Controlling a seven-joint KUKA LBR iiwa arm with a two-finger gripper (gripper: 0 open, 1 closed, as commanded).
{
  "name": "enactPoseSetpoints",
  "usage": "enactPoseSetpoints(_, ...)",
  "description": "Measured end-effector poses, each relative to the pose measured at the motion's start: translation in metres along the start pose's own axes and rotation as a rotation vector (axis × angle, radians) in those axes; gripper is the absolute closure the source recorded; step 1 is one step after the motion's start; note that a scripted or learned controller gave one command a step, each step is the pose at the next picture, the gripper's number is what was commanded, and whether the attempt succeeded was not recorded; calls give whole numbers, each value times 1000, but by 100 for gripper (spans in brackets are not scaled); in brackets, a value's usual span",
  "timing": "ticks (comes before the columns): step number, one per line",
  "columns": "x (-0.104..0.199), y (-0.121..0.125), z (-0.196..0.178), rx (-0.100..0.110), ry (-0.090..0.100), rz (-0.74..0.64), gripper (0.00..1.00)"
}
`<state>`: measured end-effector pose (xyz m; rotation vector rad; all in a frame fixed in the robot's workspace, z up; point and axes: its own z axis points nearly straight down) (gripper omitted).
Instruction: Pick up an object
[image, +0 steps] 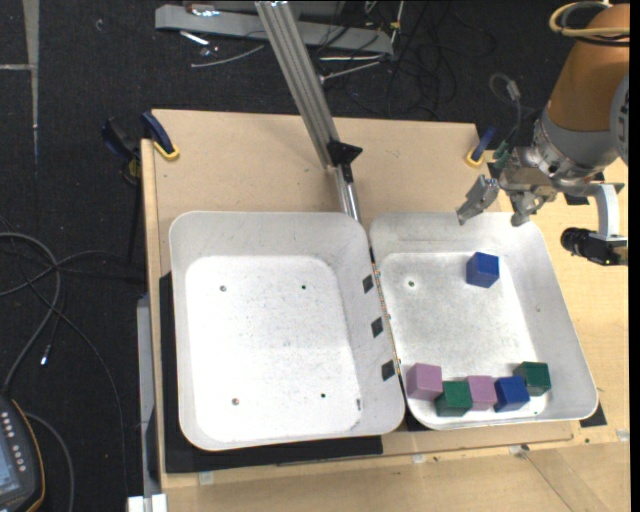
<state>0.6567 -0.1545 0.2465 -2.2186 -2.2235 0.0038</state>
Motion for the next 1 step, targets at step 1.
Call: enactPoseSetpoints(1, -35, -31, 131, -6, -2, 1, 0)
